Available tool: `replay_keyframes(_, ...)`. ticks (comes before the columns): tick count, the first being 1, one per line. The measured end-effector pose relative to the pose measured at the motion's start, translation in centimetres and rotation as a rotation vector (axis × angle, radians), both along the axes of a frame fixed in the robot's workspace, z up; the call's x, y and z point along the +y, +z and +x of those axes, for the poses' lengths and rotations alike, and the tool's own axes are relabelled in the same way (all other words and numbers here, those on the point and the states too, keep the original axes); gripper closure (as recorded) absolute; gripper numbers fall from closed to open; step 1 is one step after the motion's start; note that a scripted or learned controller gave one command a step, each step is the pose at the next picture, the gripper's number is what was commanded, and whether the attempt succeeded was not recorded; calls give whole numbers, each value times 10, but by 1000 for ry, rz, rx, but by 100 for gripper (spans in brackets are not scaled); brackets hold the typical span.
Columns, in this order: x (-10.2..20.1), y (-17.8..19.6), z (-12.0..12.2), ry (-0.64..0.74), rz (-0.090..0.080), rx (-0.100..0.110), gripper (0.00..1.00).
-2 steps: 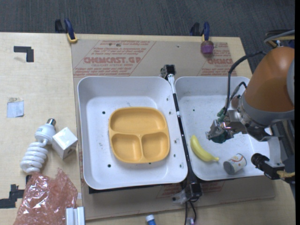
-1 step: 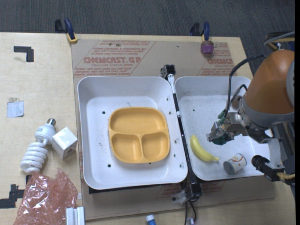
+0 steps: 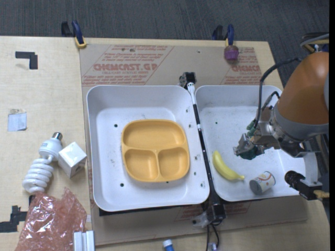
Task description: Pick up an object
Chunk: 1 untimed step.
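Camera view, from its left: a white spiral light bulb (image 3: 41,167) lies on the bare wooden bench (image 3: 36,103) beside a small white cube (image 3: 72,158), with crumpled pink plastic wrap (image 3: 49,221) toward the bench's near edge. A yellow three-compartment plastic plate (image 3: 155,150) sits in the middle of the left white bin (image 3: 104,109). In the right white bin (image 3: 230,101), a small yellow banana (image 3: 226,168) lies near the front edge, close to the dividing rim, and a small grey-and-white can (image 3: 262,182) lies on its side at the front right corner. The grey gripper (image 3: 246,149) hangs low over the bin's middle, just beyond the banana; its opening cannot be made out. A small purple object (image 3: 231,52) rests behind the bin's far edge.
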<state>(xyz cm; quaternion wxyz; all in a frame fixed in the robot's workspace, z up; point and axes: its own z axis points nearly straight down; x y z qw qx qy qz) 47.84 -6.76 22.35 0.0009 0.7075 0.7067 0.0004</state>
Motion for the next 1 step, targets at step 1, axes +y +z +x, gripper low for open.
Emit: replay_keyframes(1,-12,-6,-1,0,0,3,100)
